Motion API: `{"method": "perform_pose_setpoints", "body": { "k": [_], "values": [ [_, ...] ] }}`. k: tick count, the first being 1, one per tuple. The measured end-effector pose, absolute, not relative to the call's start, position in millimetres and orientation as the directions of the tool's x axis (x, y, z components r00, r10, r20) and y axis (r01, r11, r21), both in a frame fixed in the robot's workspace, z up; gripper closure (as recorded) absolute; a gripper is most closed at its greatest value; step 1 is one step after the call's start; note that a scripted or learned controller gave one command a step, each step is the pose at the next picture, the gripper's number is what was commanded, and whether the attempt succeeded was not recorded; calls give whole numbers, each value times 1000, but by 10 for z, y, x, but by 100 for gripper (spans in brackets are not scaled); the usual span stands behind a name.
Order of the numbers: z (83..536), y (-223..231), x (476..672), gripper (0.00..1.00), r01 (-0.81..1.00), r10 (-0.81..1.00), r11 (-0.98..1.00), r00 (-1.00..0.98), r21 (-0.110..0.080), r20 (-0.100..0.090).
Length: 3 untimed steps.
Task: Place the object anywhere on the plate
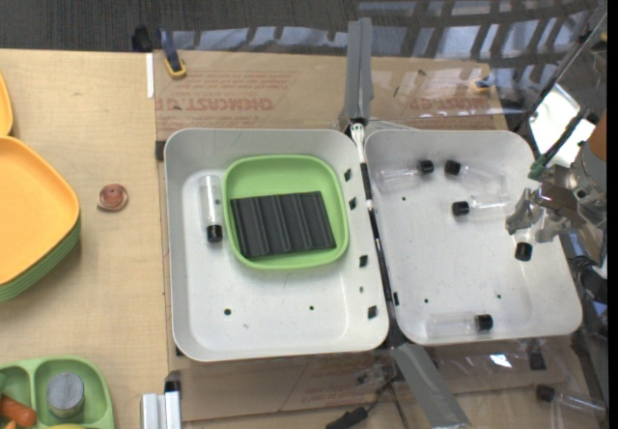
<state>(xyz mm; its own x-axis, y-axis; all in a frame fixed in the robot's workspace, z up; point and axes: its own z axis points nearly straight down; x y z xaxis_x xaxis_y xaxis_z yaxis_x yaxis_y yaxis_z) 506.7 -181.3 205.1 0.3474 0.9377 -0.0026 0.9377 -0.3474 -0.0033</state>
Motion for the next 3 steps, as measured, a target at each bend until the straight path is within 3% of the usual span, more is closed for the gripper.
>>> {"method": "perform_pose_setpoints", "body": {
  "k": [1,2,3],
  "values": [
    [2052,-1813,5067,0,938,938,-348,348,-3,-3],
    [2865,-2080,5199,0,849,849,-529,529,-3,-3],
    [2796,-2059,5331,0,800,800,-600,600,-3,-4]
  ]
}}
